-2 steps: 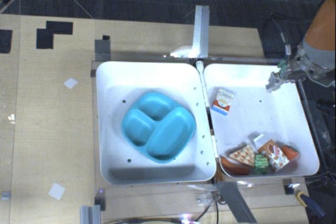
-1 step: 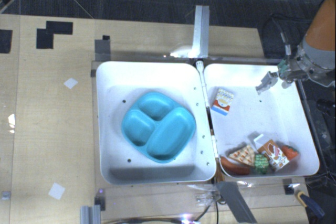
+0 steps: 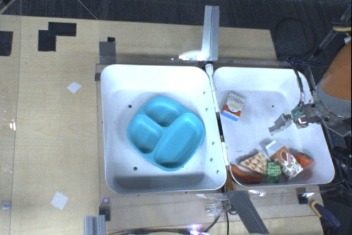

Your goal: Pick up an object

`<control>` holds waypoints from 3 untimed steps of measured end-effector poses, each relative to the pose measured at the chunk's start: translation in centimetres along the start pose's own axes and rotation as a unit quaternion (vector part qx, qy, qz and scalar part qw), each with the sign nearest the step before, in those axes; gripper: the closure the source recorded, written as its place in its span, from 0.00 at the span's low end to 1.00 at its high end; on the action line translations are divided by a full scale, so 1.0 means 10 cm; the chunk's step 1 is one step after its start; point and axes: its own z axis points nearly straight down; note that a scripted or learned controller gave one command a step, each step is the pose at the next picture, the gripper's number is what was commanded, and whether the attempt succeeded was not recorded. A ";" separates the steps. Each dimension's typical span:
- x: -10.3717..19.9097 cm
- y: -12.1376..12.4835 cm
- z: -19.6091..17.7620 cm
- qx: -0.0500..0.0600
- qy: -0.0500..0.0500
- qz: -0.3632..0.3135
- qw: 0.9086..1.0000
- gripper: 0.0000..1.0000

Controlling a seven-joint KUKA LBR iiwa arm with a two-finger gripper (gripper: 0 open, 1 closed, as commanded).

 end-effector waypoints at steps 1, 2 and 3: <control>-0.27 -0.41 0.54 0.000 0.000 0.015 1.000 0.00; -0.12 -0.26 -0.01 -0.001 -0.001 -0.215 0.977 0.00; -0.27 -0.41 0.62 0.000 0.000 -0.183 0.983 0.00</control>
